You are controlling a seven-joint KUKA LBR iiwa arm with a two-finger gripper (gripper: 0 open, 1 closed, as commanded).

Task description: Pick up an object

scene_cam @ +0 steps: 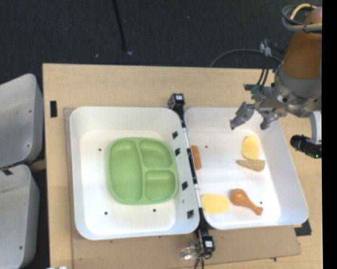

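Observation:
The right bin (280, 206) holds several toy foods. A pale yellow oval piece (249, 147) lies at its upper right, with a tan waffle cone (251, 164) just below it. An orange drumstick (245, 200) and a yellow flat piece (215, 203) rest near the front edge. A thin orange stick (196, 156) lies along the bin's left wall. My gripper (253, 118) hangs open above the bin's back right part, slightly up from the yellow oval, with nothing between its fingers.
The left bin (84, 217) carries a green divided plate (141, 170). Black clips run down the seam between the bins (185, 167). The arm's grey and orange body (300, 60) stands over the bench's right back corner. Cables loop behind it.

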